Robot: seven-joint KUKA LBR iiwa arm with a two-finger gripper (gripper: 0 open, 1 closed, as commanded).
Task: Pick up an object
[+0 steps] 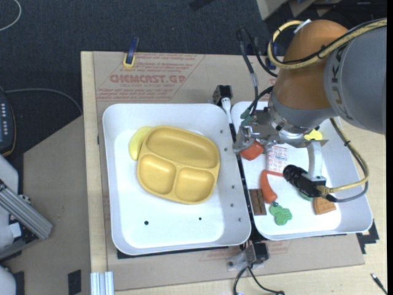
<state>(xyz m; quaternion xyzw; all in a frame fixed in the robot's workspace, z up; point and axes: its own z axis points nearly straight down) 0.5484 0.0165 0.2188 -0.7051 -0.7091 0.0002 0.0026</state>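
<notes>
Now, gripper [250, 141]: you see it low over the left edge of the right bin [356, 217], right above the orange-red piece [252, 152]; whether it is spread or closed I cannot tell, because the wrist covers it.
Arm: the orange band [310, 45] and grey body hang over the top half of the right bin, so what lies under them is hidden from you.
Target, my guess: the orange-red piece, since it lies nearest to the gripper; nothing is seen held.
Other small things: a carrot-like piece [268, 186], a green toy [280, 214], a brown block [256, 202], a tan wedge [324, 206] and a white label card [276, 159] lie loose and near each other, so you have several choices.
Left bin [123, 226]: it holds the yellow divided tray [178, 163], probably too wide for two fingers.
Risk: the piece is just beside the bin wall, so one finger may hit the rim.
</notes>
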